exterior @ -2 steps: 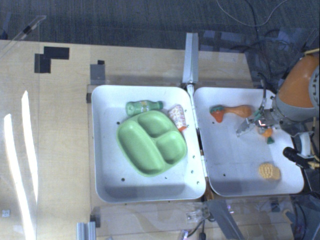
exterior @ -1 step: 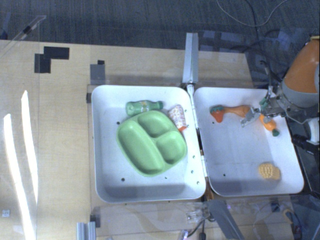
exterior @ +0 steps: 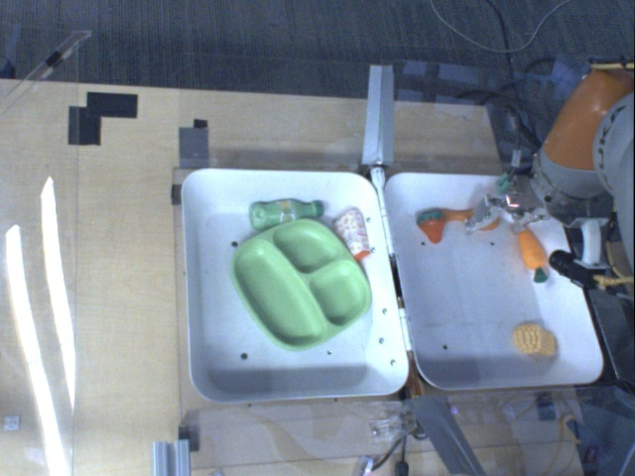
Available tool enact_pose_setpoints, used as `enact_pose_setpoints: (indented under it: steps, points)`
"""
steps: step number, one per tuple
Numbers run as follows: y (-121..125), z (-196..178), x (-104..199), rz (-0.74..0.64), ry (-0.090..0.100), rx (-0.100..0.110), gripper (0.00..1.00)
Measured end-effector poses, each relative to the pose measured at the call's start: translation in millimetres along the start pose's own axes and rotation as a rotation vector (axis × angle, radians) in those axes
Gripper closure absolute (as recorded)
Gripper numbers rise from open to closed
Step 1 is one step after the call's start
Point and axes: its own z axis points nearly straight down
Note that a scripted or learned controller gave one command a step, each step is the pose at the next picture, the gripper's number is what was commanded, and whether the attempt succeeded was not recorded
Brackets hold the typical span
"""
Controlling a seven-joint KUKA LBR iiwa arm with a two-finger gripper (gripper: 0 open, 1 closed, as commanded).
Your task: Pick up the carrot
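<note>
We see the carrot [exterior: 533,251] lying free in the right bin [exterior: 466,365], just right of the tool [exterior: 508,206]; whether the tool is apart or together we cannot tell. We should centre over the carrot's middle, straddling across its width, then descend.

The arm [exterior: 595,157] is grey and rounded, with a wide orange band [exterior: 583,117] on it. Its end effector [exterior: 511,204] is small, metallic and shiny, with black parts beside the grey body.
</note>
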Motion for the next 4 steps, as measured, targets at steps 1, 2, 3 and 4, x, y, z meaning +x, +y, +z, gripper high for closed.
enact_pose_setpoints:
  steps: [1,2,3,4]
  points:
    - [11.7,-3.1,-2.3,-0.016,-0.001,0.01,0.0]
    - [3.6,-36.8,-8.3,0.027,-0.012,-0.002,0.0]
    - [-32.8,6.5,-8.9,0.013,-0.011,-0.002,0.0]
    - [-29.4,-7.2,-8.0,0.011,-0.012,-0.011,1.0]
